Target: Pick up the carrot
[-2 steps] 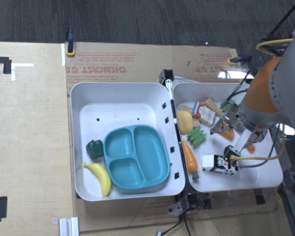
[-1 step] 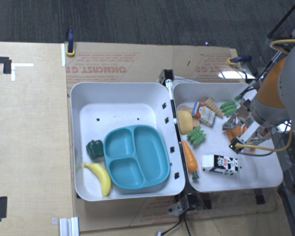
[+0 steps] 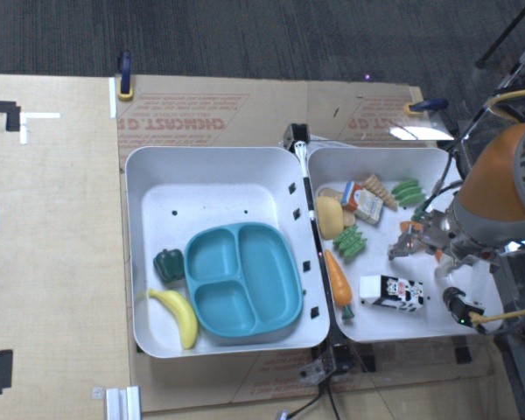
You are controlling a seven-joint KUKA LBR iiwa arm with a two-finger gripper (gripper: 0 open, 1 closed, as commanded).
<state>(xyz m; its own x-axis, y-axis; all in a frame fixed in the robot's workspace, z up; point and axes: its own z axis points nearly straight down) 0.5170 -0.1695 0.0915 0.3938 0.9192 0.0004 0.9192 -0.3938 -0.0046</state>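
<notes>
Carrot (image 3: 337, 280) lies ungrasped along right bin's (image 3: 437, 326) left wall, near front corner. End effector (image 3: 409, 240) mid-bin, well apart; finger state indeterminable. Pick not yet begun.

Orange carrot (image 3: 336, 276) with green top left of the metal-grey gripper (image 3: 413, 241), black-and-white cow-patterned carton (image 3: 391, 291) just below it, green beans (image 3: 408, 191) above, yellow lemon (image 3: 329, 217) up-left; farther left teal divided plate (image 3: 243, 279), dark green pepper (image 3: 168, 265), yellow banana (image 3: 180, 315), both in a white bin (image 3: 212, 175).
</notes>
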